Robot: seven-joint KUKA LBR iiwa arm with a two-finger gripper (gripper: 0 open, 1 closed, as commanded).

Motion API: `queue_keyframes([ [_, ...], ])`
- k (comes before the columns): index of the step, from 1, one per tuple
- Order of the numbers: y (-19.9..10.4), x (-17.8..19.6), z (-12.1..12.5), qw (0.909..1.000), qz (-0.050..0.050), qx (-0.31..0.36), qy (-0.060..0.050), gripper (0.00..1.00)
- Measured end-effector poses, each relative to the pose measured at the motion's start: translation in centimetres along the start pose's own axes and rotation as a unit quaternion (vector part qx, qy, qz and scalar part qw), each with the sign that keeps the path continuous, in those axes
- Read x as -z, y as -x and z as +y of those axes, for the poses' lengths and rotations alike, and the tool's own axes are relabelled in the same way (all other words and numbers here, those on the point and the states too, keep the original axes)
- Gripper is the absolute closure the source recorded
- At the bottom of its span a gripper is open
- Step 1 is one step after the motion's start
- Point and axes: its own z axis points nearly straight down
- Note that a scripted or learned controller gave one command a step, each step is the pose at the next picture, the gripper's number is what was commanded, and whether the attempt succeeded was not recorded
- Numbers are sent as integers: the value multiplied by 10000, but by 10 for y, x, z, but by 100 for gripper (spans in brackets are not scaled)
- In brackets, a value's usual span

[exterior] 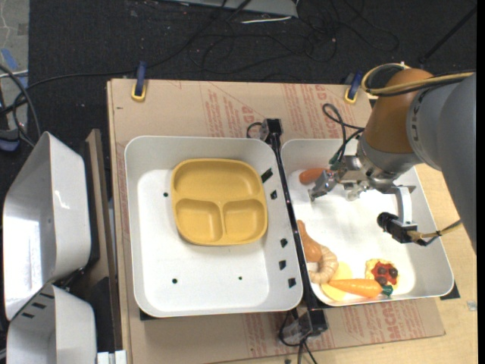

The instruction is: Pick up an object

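Arm [413, 123] reaches in from right, over right bin [436, 237]. Gripper [339, 182] low over bin's upper left part; whether it is spread or pressed together, cannot tell. Orange sausage [311, 176] just left of gripper, near bin's top-left corner, not seen between anything. Shrimp [320, 255], carrot [355, 286], and small yellow-red toy [383, 271] clustered at bin's lower edge, well apart from gripper. Left bin [151, 264] bears yellow divided plate [220, 201]. Both bins on table [204, 101].
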Motion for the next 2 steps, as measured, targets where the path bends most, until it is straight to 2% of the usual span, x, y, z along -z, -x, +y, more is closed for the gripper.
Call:
queue_keyframes([
  [1,0,12,1,10000,-3,-1,16,100],
  [2,-1,54,-1,10000,-3,4,28,100],
])
